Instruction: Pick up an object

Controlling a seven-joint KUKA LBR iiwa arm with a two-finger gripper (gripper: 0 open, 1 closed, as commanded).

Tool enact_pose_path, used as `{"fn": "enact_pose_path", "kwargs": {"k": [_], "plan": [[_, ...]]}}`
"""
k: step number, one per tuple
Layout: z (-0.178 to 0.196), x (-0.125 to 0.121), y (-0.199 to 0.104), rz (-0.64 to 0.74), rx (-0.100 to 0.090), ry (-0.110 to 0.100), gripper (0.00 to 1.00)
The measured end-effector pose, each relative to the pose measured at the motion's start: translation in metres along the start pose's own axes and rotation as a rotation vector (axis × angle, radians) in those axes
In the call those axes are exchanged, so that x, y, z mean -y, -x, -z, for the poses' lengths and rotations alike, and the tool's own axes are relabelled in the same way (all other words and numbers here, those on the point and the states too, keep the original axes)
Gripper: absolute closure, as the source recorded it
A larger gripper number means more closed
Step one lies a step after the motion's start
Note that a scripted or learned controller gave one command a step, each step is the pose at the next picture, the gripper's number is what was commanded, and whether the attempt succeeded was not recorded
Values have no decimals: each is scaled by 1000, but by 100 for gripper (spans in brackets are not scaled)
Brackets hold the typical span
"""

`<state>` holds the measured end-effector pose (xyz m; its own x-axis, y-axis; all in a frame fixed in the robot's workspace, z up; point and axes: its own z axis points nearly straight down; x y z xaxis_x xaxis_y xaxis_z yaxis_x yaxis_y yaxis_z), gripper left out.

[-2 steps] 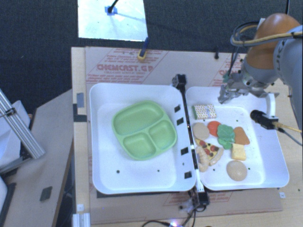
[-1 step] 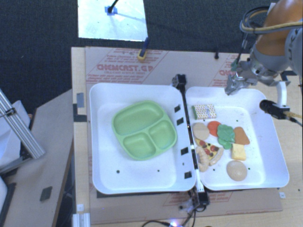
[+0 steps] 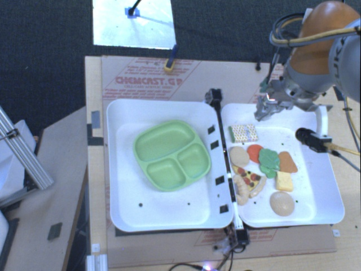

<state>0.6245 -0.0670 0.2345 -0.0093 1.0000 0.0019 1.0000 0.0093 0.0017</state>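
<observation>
Tool (image 3: 265, 113) hovers over right bin (image 3: 327, 208) rear edge, finger state unclear. Nearest target: checkered cracker (image 3: 243, 132). Descend straight, centred, clear of bin wall.

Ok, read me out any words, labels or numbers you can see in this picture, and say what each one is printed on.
"CHEMCAST GP", in red, on the protective sheet lying under the two white bins.
More red print runs above and below that word on the same sheet, too small and blurred to read.
The patterned card in the right bin carries small marks, not legible as text.
</observation>
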Motion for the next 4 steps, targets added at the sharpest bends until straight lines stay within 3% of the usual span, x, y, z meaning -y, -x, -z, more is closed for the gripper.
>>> {"fn": "enact_pose_path", "kwargs": {"k": [4], "plan": [[-5, 88, -166, 0, 0, -3, 100]]}}
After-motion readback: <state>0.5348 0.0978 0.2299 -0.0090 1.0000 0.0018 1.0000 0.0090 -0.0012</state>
